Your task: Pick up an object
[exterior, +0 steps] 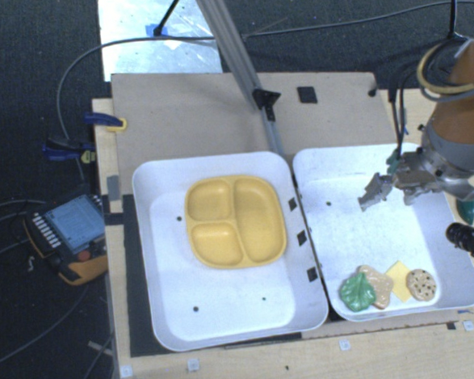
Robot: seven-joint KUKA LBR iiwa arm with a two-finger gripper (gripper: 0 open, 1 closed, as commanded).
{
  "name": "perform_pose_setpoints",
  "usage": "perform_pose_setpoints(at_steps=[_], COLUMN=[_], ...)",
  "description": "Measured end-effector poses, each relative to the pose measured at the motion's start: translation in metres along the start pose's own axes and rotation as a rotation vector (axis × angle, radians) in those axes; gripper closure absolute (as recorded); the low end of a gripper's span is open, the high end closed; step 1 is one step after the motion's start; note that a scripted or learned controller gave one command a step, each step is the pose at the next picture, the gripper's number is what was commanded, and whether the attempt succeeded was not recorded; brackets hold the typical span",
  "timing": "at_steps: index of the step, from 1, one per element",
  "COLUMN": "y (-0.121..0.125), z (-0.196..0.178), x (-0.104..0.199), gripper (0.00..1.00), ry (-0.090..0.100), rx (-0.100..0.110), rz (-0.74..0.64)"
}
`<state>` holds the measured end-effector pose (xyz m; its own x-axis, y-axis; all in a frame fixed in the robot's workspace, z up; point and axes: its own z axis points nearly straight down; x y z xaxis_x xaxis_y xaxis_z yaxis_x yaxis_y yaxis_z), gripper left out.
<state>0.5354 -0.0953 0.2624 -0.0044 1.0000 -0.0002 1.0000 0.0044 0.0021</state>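
Brown cardboard covered the table (215,113). Left white bin (173,311) held a yellow divided plastic plate (235,221). Right white bin (333,178) held green leaf, tan piece, yellow cheese wedge and round cookie (421,284) at its near edge. Above it, the gripper (387,188) hung with fingers apart, holding nothing.

One fixed camera looks down at a slant from above the bench (215,105), taking in both white bins (169,311) side by side.
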Motion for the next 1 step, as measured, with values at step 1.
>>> perform_pose_setpoints(at_steps=[1], y=[0.0010], z=[0.0421], x=[-0.0025], gripper=[0.00], ry=[0.000], rx=[0.004], rz=[0.003])
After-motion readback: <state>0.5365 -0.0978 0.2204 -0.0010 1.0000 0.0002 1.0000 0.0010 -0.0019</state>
